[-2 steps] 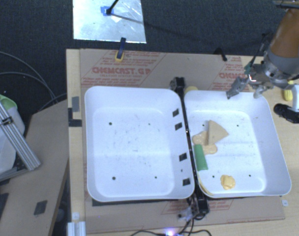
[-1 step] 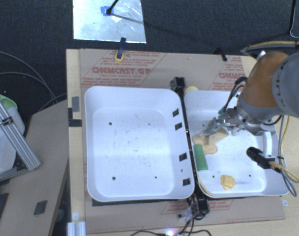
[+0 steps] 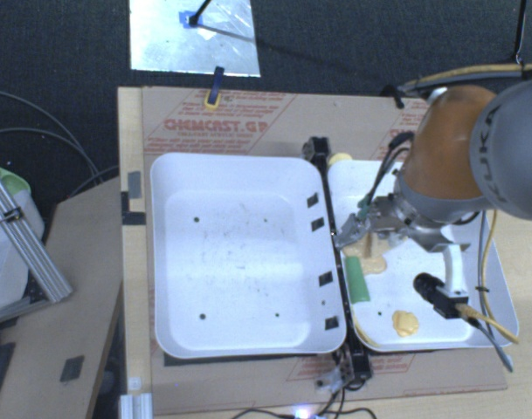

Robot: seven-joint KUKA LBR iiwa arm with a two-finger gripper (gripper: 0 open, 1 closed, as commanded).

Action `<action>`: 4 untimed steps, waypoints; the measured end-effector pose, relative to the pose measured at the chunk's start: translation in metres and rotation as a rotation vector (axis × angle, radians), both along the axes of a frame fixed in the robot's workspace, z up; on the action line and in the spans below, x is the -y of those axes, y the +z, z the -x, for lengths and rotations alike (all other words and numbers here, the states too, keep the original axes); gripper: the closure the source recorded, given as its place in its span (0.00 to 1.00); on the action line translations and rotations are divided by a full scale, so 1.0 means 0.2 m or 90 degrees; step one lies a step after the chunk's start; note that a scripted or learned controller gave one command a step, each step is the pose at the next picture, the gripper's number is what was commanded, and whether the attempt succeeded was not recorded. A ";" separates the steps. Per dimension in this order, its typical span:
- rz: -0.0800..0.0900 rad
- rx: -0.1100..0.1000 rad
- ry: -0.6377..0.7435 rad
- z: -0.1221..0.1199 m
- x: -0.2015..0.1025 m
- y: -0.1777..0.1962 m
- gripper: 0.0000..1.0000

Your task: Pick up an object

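Note:
My gripper (image 3: 353,231) hangs low over the left side of the right bin (image 3: 497,297), close to the divider between the bins. Its fingers are too small and dark to read. Just below it lie a pale tan object (image 3: 369,257) and a green stick-shaped object (image 3: 356,280), lying lengthwise along the bin's left wall. A yellow lump (image 3: 406,323) rests near the bin's front edge. A small yellow rounded object (image 3: 339,159) sits at the bin's far left corner. The arm's orange band and grey body hide much of the right bin.
The left bin (image 3: 239,251) is bare white with a few small dark specks. Black clips (image 3: 320,225) line the divider between the bins. A black cable-mounted part (image 3: 438,294) and yellow cables (image 3: 488,321) hang from the arm over the right bin.

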State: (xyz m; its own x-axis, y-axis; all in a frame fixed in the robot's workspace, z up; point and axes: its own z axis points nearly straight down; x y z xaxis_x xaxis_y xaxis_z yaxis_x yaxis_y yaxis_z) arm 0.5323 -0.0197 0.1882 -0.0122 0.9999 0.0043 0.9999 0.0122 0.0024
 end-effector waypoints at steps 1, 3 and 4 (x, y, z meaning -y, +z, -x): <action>0.007 0.001 -0.011 -0.35 0.56 -0.16 0.00; -0.001 0.008 0.003 0.02 -0.29 0.80 0.00; 0.001 0.000 -0.002 0.23 -0.46 0.84 0.00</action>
